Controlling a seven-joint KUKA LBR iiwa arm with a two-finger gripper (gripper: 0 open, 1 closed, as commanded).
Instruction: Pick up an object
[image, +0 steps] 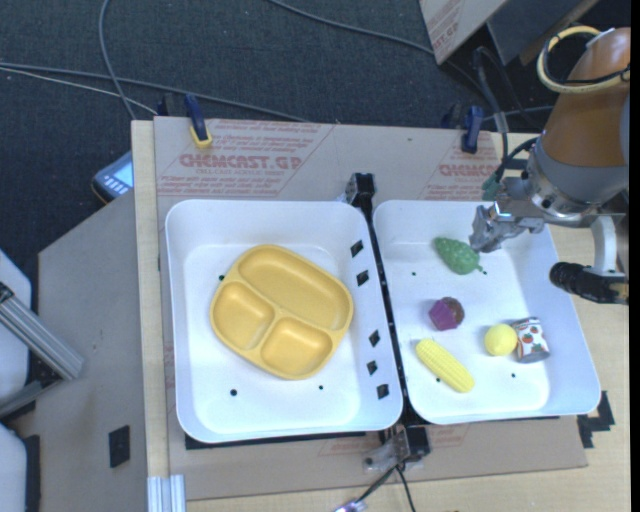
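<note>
The right bin (560, 400) holds a green leafy toy (457, 255) at its back, a purple round toy (446, 313) in the middle, a yellow corn cob (444, 364) near the front, a yellow ball (500, 340) and a small brown and white wrapped item (531, 340) beside it. My gripper (487, 236) hangs over the back of the right bin, just right of the green toy and close above it. Nothing shows between its fingers.
The left bin (190, 300) carries a yellow divided plate (281, 310). Black clips run down the divider (372, 300) between the bins. Blue clamps (197, 125) hold the cardboard at the back. A phone-like device (115, 180) lies off the bench to the left.
</note>
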